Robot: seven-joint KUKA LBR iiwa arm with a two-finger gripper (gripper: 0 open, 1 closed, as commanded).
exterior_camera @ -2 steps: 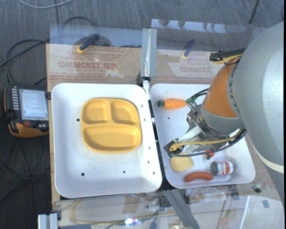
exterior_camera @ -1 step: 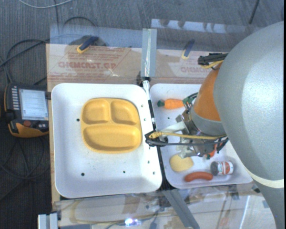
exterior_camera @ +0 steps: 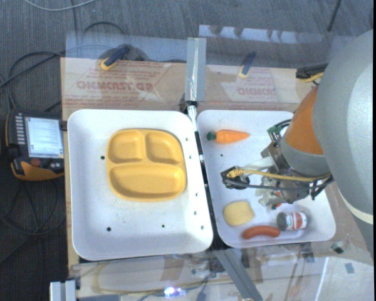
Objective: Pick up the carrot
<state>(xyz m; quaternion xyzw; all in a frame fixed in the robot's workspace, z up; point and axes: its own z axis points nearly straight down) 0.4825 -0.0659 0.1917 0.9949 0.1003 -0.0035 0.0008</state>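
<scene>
The carrot (exterior_camera: 229, 136), orange with a green top at its left end, lies flat near the far edge of the right bin (exterior_camera: 263, 119). My gripper (exterior_camera: 274, 192) hangs over the middle right of that bin, below the grey wrist and its orange band. It is nearer the camera than the carrot and to its right, with a clear gap between them. Nothing shows in its grasp.
A pale yellow lump (exterior_camera: 238, 213), a red sausage (exterior_camera: 261, 232) and a small can (exterior_camera: 292, 221) lie along the near side of the right bin. The left bin (exterior_camera: 88, 231) holds a yellow divided plate (exterior_camera: 146, 163). A raised rim separates the two bins.
</scene>
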